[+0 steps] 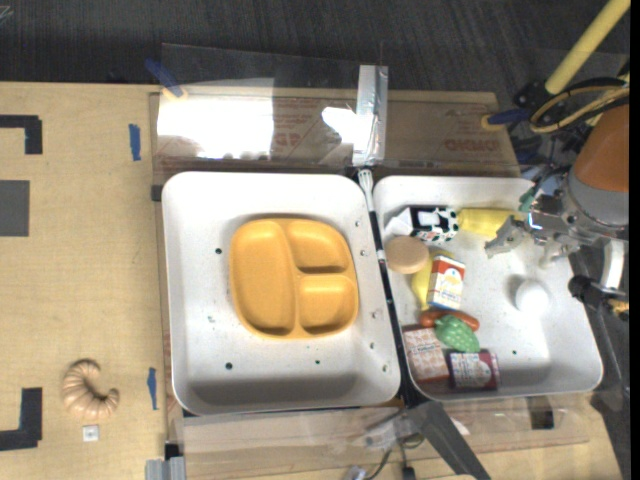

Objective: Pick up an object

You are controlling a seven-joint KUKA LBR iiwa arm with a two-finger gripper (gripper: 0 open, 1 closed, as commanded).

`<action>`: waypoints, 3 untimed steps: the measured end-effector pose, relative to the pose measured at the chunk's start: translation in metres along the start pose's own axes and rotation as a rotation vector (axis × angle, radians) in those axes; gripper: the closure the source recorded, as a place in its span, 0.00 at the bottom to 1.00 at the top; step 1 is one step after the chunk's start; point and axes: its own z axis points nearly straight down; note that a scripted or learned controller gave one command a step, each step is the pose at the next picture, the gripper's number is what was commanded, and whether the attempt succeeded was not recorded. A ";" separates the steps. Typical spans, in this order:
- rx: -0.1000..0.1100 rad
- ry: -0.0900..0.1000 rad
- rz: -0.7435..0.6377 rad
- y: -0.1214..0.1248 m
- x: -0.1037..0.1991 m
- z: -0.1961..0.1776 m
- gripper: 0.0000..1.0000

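Note:
The right bin (560, 353) holds several small items. A black-and-white toy (432, 223) and a yellow piece (483, 221) lie at its back. Closer in are a tan round disc (407, 255), a yellow and orange carton (446, 283), a green and red vegetable toy (456, 330) and red packets (450, 366). A small white lump (527, 293) rests on the bin floor at the right. My gripper (533, 230) hangs over the back right of this bin, just right of the yellow piece, with nothing seen held in it.
A yellow divided tray (294, 275) lies in the left bin (200, 228). A tan croissant toy (89, 389) sits on the bench at the lower left. Yellow cables (575, 103) and a clear plastic sheet (260, 118) lie behind the bins.

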 end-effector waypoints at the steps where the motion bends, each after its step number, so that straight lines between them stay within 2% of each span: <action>1: 0.041 -0.012 -0.076 0.057 0.048 0.040 0.00; 2: -0.015 -0.008 -0.282 -0.011 0.106 0.035 0.00; 3: -0.019 -0.013 -0.466 -0.054 0.093 0.035 0.00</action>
